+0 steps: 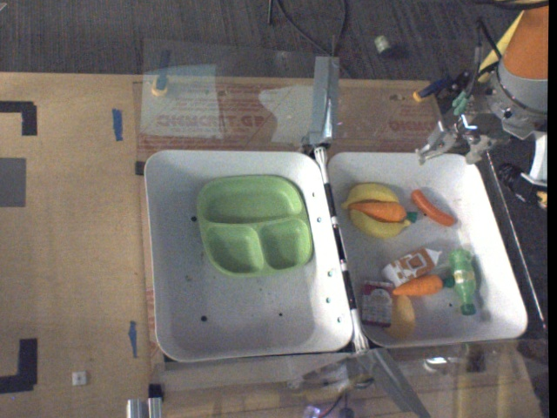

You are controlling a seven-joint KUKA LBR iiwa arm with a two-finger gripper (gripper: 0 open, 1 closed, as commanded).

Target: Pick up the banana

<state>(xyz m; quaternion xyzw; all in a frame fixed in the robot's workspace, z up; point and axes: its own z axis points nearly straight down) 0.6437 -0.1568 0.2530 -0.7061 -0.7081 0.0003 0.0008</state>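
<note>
Bench: you're looking down on a tan board top (70, 259) marked with black corner shapes and bits of blue tape (117, 124).
Floor: dark grey carpet (130, 7) runs along the top, with a black cable (305, 11) looping across it.
Left bin (174, 312): it holds a green divided tray (255, 224), three compartments, lying flat.
Right bin (500, 312): the banana (374, 225) lies at its upper left, near the divider, with one carrot (380, 210) across it. A red-orange piece (432, 207) lies just right; lower down sit another carrot (419, 286), a green bottle (462, 279) and small packets.
Gripper (452, 144): it hangs over the right bin's top edge, well apart from the banana; you cannot tell how its claw stands.
</note>
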